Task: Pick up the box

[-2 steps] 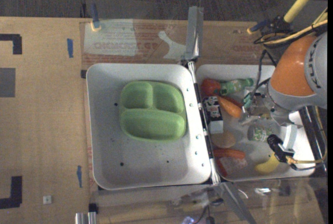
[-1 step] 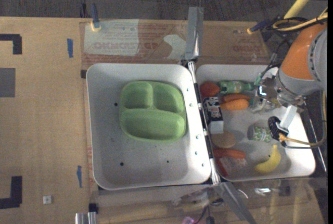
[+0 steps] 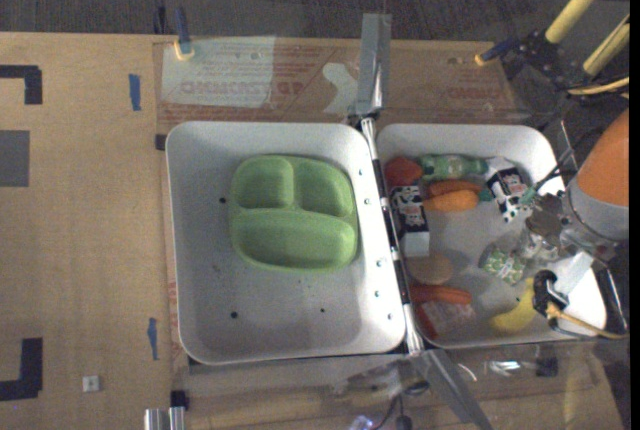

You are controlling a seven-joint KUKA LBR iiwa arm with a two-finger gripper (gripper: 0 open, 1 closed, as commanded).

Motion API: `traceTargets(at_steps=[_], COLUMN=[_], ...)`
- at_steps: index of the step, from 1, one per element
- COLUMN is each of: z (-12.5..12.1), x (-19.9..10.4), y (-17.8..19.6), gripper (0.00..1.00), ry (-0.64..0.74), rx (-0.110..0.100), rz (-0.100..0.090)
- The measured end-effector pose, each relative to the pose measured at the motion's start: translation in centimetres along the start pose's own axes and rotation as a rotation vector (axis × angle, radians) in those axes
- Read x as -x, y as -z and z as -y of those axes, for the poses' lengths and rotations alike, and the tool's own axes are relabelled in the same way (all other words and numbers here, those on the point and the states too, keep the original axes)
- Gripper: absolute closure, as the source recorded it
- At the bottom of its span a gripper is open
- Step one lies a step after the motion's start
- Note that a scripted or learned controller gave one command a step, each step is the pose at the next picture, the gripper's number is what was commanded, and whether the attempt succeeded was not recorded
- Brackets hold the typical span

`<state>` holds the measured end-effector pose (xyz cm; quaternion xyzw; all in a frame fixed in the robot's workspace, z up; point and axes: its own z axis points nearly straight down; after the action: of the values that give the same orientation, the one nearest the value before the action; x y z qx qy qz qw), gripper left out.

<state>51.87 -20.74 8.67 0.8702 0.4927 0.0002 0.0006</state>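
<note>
In the right bin (image 3: 470, 140), a white box with black cow-like spots (image 3: 410, 221) lies against the left wall. A second black-and-white box (image 3: 509, 189) sits near the far right, and a small green-and-white carton (image 3: 501, 263) lies toward the middle. My gripper (image 3: 538, 236) hangs over the right part of this bin, just right of the small carton and below the second box. The grey wrist and orange band (image 3: 608, 176) rise behind it. The gripper's tip is blurred against the clutter, and I see nothing clearly held.
The right bin also holds a red fruit (image 3: 402, 170), a green bottle (image 3: 452, 165), an orange carrot (image 3: 453, 200), a tan round item (image 3: 432, 268), a red packet (image 3: 445, 308) and a banana (image 3: 514, 319). A green divided plate (image 3: 293, 211) lies in the left bin (image 3: 200, 248).
</note>
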Motion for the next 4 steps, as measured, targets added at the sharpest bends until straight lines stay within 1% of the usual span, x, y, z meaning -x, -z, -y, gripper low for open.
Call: traceTargets(at_steps=[1,2,3,4], z=[-2.5,-3.4,-3.5,5.2], x=[-6.2,-13.9,-9.4,-4.3], y=[15.3,4.2,1.9,0.0], gripper=[1.0,1.0,1.0,1.0], ry=[-0.12,-0.079,0.098,0.022], rx=[-0.001,-0.005,0.02,0.0], rz=[0.0,0.001,-0.003,-0.001])
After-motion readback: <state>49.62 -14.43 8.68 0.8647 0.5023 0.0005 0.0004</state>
